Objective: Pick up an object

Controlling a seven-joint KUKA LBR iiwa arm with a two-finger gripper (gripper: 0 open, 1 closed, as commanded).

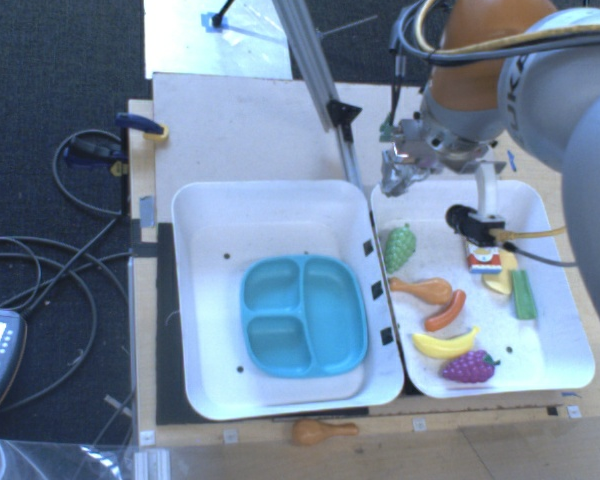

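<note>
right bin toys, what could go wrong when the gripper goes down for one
The gripper hangs near the right bin back-left corner, so it may strike the rim. The hot dog, drumstick and banana lie crowded, so the fingers may nudge a neighbour. The green grapes sit against the wall, leaving little room.

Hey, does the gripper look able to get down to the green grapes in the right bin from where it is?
Probably yes. The gripper hangs just above the green grapes, and nothing lies over them; the bin wall beside them could crowd one finger.
</note>
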